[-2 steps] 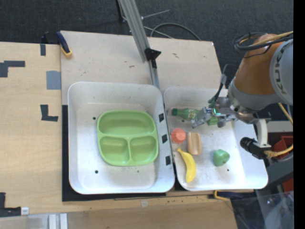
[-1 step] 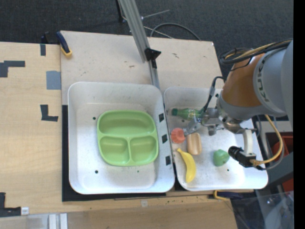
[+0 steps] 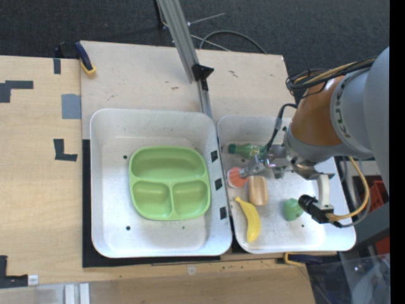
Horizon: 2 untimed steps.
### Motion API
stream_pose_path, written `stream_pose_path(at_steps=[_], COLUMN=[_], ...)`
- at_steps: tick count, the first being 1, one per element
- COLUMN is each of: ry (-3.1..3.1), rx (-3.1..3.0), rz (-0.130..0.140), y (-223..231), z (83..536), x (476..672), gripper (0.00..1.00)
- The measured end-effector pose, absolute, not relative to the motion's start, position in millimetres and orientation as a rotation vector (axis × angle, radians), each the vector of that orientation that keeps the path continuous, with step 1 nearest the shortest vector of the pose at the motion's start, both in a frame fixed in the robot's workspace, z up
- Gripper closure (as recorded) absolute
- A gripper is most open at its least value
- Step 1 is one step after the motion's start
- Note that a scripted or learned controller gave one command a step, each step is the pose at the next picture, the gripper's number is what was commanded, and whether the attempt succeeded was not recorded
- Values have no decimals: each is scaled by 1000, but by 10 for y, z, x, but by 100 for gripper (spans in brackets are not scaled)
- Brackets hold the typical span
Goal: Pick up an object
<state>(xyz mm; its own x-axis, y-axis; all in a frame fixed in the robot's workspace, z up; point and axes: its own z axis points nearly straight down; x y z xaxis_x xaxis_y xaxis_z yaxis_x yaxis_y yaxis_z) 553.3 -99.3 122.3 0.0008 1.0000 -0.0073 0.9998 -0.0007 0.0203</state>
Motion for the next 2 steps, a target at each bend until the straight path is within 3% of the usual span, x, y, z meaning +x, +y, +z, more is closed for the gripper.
stream_pose_path(at_steps=[1, 2], ry=[2209, 2221], rx=[2215, 2217], rz=[5, 4], y=[-1001, -967], z=[1283, 1901], x=[5508, 5561], gripper=[100, 100])
